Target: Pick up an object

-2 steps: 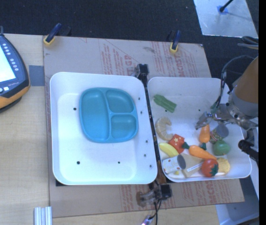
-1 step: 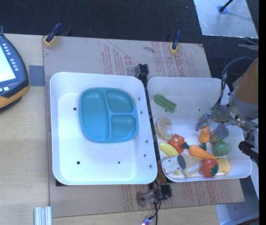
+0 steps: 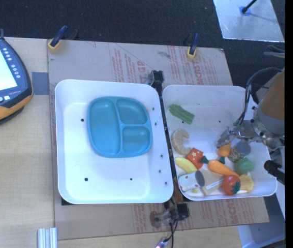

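Toy foods lie heaped in the right bin (image 3: 208, 94), toward the surface's near right corner: carrot (image 3: 219, 166), tomato (image 3: 230, 184), banana (image 3: 185, 164), green piece (image 3: 181, 113). Such crowding keeps every candidate within one reach. The left bin (image 3: 68, 138) holds a blue divided plate (image 3: 119, 126). The arm enters from the right edge, wrist bent low over the heap; its pincer (image 3: 232, 138) hangs above the pile, and whether it is released or clenched cannot be told.

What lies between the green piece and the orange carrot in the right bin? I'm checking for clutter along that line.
In the camera view, bare white bin floor lies below the green piece; near the carrot sits a red toy.
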{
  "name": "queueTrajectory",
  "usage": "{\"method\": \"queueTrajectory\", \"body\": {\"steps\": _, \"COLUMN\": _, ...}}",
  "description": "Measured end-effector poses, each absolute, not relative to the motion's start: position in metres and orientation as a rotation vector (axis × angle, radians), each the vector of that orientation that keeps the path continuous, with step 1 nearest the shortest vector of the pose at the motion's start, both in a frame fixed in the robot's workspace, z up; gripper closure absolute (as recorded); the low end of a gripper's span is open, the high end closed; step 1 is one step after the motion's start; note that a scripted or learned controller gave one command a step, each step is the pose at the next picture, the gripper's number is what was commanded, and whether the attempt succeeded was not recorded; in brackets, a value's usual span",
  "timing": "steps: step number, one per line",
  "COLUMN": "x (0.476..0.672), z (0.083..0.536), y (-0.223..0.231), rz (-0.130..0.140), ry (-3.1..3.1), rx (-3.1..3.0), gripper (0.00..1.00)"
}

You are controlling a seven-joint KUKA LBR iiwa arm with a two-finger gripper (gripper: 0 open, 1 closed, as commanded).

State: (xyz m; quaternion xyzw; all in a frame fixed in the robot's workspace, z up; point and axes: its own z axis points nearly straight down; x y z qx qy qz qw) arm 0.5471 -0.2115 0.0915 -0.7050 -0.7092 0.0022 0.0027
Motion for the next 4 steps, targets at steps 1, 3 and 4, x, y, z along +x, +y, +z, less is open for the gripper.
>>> {"method": "queueTrajectory", "body": {"steps": 1, "x": 0.547, "z": 0.102, "y": -0.212, "rz": 0.008, "ry": -2.225, "rx": -2.208, "gripper": 1.00}}
{"method": "queueTrajectory", "body": {"steps": 3, "x": 0.477, "z": 0.242, "y": -0.116, "rz": 0.001, "ry": -2.226, "rx": -2.215, "gripper": 1.00}}
{"method": "queueTrajectory", "body": {"steps": 4, "x": 0.477, "z": 0.265, "y": -0.061, "rz": 0.000, "ry": -2.226, "rx": -2.216, "gripper": 1.00}}
